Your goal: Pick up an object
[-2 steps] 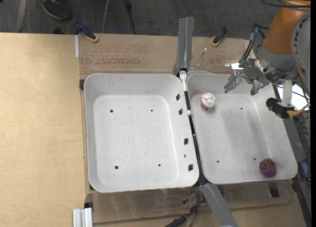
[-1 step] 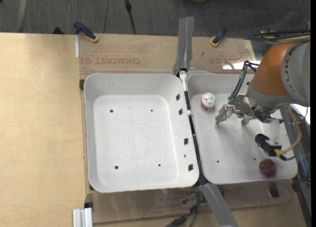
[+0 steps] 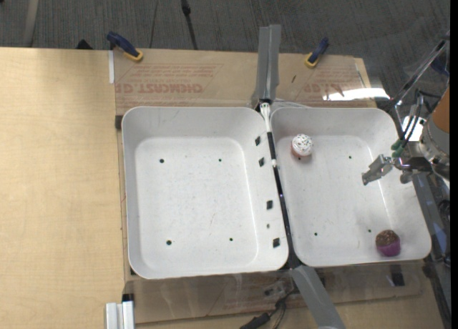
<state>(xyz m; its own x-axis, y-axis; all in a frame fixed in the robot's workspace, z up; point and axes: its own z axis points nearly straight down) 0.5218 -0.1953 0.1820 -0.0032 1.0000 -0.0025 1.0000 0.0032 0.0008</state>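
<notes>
Two small objects lie in the right bin (image 3: pixel 336 249). A white, speckled, cupcake-like object (image 3: pixel 302 145) sits near the bin's far left corner. A purple object with a brown top (image 3: pixel 388 242) rests near the front right corner. My gripper (image 3: pixel 378 171) hangs over the right side of this bin, reaching in from the right edge of the view. It is above and slightly left of the purple object and well to the right of the white one. Nothing shows in its grasp.
The left bin (image 3: pixel 132 177) lies beside the right one, joined by a central divider with black clips (image 3: pixel 272 177). Both rest on cardboard (image 3: pixel 179 81) held by blue-and-orange clamps (image 3: pixel 124 45). A wooden bench top (image 3: pixel 57 177) spreads to the left.
</notes>
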